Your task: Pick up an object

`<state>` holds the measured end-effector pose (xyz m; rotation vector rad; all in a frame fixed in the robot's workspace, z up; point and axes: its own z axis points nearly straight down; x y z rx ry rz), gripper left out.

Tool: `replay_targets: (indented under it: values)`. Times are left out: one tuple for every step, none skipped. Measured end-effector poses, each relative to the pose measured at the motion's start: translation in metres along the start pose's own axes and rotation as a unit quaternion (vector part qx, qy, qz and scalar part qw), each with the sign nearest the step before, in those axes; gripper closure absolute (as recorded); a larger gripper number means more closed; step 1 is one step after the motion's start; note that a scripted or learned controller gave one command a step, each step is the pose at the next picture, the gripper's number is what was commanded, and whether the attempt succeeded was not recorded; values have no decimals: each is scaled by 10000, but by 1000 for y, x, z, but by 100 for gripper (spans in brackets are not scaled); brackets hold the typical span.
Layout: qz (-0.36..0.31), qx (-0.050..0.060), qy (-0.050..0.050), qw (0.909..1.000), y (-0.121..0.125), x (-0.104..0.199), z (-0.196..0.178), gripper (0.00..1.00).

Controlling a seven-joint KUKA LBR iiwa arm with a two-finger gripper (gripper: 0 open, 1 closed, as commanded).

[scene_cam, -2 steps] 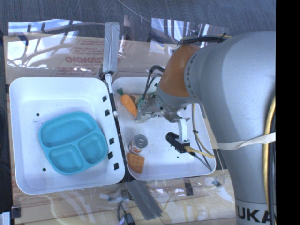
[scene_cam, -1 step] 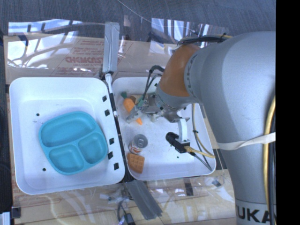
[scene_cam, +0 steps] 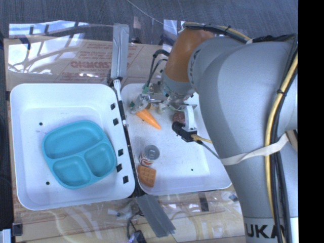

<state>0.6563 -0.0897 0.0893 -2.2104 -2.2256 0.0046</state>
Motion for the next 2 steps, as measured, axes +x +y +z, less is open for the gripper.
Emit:
replay_targets:
  values:
    - [-34,28,0,10000,0,1,-8,100]
    - [-24,-43,1,10000,2,67,-105,100]
